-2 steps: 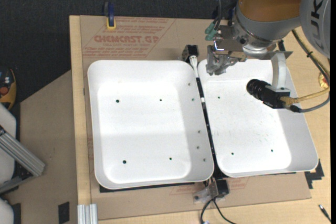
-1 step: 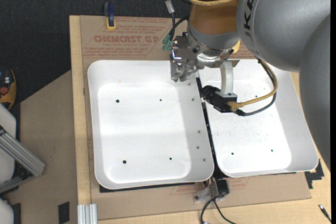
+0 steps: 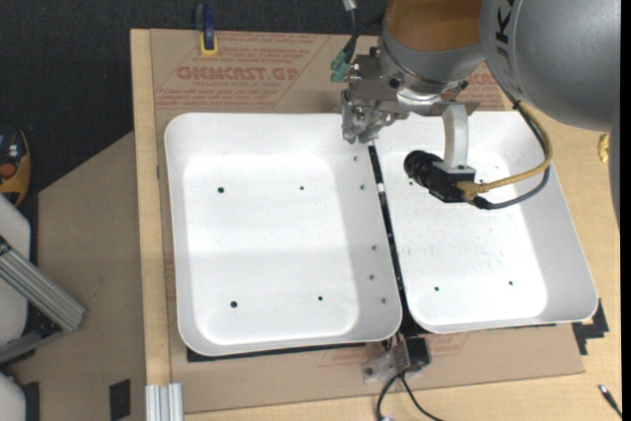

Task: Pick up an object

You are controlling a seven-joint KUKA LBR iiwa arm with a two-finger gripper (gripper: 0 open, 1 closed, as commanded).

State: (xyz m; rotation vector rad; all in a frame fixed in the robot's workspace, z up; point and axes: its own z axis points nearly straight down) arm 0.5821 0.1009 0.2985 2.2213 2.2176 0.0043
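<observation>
The gripper is seen at the far end of the seam between the left bin and the right bin, just above the rims where they meet. Whether it is open or closed cannot be told, since its tip is small, dark and blurred against the seam. Nothing is seen held in it.

Where the object lies cannot be told. The far part of the right bin is hidden under the arm, and only small dark dots are made out on the bin floors.

A black cylinder is hung from a white bracket beside the gripper, over the right bin, and a cable is looped from it back towards the arm. A small green part is fixed on the wrist's left side.

Both bins are set on a brown board printed in red with "CHEMCAST GP". A blue and yellow clamp is fastened at the board's far edge, well apart from the gripper. A plug with a wire is seen at the near edge, below the seam. A metal rail lies off the board at the left and is cut off by the frame.
</observation>
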